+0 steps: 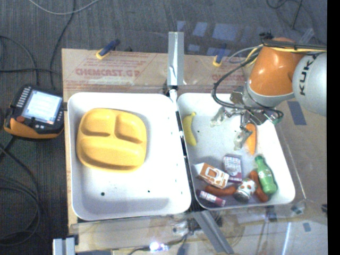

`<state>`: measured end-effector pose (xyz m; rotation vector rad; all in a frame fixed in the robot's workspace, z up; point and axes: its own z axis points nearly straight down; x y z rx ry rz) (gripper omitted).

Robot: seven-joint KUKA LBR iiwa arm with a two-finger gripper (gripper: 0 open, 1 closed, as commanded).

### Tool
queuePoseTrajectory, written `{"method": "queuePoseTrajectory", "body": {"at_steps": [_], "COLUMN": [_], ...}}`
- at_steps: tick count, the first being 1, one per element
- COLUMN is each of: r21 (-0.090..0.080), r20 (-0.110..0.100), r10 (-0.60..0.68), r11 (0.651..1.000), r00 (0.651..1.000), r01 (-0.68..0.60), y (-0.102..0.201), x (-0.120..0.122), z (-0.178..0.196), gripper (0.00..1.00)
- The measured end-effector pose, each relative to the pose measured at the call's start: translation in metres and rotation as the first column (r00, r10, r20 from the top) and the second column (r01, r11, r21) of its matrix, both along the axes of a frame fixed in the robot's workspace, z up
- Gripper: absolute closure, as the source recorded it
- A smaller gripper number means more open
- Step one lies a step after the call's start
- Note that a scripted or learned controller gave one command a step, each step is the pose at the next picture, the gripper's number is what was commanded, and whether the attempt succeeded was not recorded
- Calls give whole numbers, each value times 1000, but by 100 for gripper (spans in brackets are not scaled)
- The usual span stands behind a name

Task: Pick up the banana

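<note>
Hovering over the right bin (287, 158), my gripper (246, 129) hangs with its jaws apart and nothing between them, an orange carrot (252, 140) just beneath. The banana (189, 128) lies well off to my side against the bin's far wall, lengthwise along it. It looks light, curved and smooth-skinned, so I'd pinch across its middle, where it's thickest.

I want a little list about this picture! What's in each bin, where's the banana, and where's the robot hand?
left bin: an upside-down yellow tray
right bin: banana, carrot, green bottle, small packets and a can
banana: lies along the right bin's left wall, on its own
carrot: below the gripper, at the bin's right side
green bottle: lower right corner, among the pile
gripper: over the right bin, to the right of the banana, not touching it
banana picked up: not yet
</note>
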<state>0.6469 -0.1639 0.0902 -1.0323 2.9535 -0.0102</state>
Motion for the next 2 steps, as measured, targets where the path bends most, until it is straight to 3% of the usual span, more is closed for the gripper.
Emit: {"method": "queuePoseTrajectory", "body": {"at_steps": [1, 2], "r21": [1, 2], "r20": [-2, 0], "r10": [397, 387], "r11": [918, 922], "r00": [918, 922], "r01": [-397, -387], "y": [-17, -14], "x": [25, 23], "z": [-1, -1], "gripper": [0, 0]}}
